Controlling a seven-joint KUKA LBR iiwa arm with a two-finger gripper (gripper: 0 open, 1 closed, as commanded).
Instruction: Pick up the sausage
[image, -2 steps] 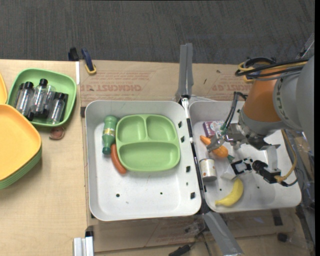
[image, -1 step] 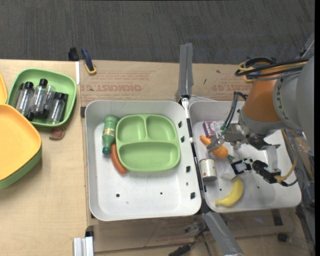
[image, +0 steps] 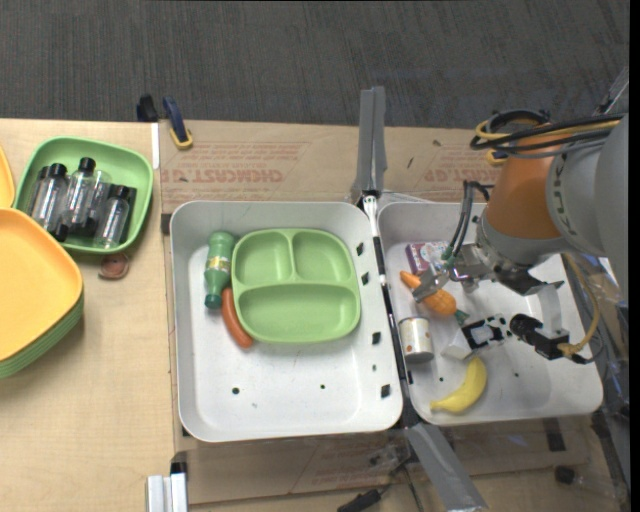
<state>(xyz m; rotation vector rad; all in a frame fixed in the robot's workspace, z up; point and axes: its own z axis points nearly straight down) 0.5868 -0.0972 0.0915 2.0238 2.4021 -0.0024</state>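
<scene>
1. While the end effector (image: 447, 277) sits over the right bin (image: 520, 395), the sausage (image: 237, 318) is in the left bin (image: 290, 400), well apart from it.
2. Sausage: orange-red, lying flat on the bin floor, slanted, tucked against the left edge of a green divided plate (image: 295, 283). Its upper end is just below a green bottle (image: 217, 266) that lies along the same side of the plate. Nothing is on top of it.
3. Arm reaches in from the right, orange band above the wrist, with the end effector low over the upper-left part of the right bin.
4. End effector state: can't tell whether it's open or closed from this angle. Nothing visibly gripped.
5. An orange round item (image: 440, 300) is right under or beside the end effector; contact is unclear. A small carrot-like piece (image: 411, 280) is just to the left, and a purple packet (image: 432, 254) is just above.
6. Also in the right bin: a metal can (image: 415, 338) near the left wall and a banana (image: 462, 388) toward the front.
7. On the bench (image: 90, 420), left of the bins: a green tray (image: 85, 195) holding dark-capped bottles and a stack of yellow plates (image: 35, 290).
</scene>
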